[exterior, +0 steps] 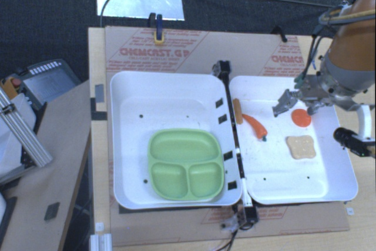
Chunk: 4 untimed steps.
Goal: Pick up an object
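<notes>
Camera view: gripper point(298, 104) hovers over the right bin point(329, 188), fingers apart, nothing between them. Orange-red disc point(301, 118) just beside the gripper; carrot point(255, 125), tan stick point(237, 111) and toast slice point(301, 147) near it. Green divided plate point(187, 163) in left bin point(129, 120).

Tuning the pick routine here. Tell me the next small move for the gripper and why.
Probably shift slightly toward the camera view's right and lower. The gripper hangs over the right bin, just left of the round orange-red piece, nearest of the three items. Nothing is visibly between its fingers. The carrot and toast slice lie farther off.
</notes>
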Available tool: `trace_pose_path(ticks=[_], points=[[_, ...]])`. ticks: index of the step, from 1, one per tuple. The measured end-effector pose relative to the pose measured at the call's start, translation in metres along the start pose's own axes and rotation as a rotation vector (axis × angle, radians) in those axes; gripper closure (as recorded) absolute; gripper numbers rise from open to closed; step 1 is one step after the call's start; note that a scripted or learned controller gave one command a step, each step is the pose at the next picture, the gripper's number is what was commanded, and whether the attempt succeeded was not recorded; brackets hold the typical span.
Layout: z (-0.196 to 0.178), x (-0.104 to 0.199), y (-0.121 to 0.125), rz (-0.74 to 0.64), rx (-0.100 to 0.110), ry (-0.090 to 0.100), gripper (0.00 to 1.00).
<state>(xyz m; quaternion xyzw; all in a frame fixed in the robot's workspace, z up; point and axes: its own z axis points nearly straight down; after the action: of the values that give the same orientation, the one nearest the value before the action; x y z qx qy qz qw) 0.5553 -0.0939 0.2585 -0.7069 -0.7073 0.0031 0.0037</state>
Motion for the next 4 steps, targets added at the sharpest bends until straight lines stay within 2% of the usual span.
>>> trace_pose_path(ticks=[1,2,4], points=[[-0.006,0.000,0.002,-0.002,-0.011,-0.001,0.00],[0.040,0.000,0.010,0.000,-0.008,0.000,0.00],[0.126,-0.006,0.005,0.000,-0.006,0.000,0.00]])
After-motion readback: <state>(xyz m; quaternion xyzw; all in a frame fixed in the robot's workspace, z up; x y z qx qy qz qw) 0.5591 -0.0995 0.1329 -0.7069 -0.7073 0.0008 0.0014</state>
